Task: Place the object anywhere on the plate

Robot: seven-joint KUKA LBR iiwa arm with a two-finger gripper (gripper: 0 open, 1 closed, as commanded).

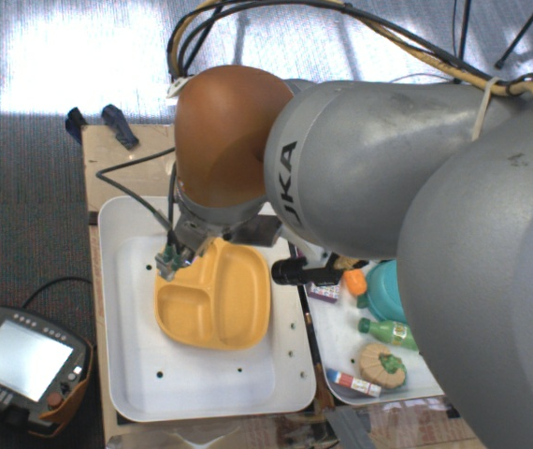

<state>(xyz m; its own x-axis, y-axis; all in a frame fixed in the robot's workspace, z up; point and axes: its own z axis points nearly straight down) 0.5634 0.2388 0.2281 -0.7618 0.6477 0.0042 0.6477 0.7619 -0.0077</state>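
The gripper (pixel 171 258) hangs at the upper-left rim of the yellow 3-compartment plastic plate (pixel 222 299) — apparently clamped on a small green-and-white object (pixel 166 264). Judged late stage: the object is over the rim, release remaining.

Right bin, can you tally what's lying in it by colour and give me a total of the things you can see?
Counting what shows in the right bin; the arm covers part of it.
Teal: 1, the bowl
Orange: 1, the small piece
Green: 1, the bottle
Tan: 1, the round item
Red and white: 1, the tube
Total: 5
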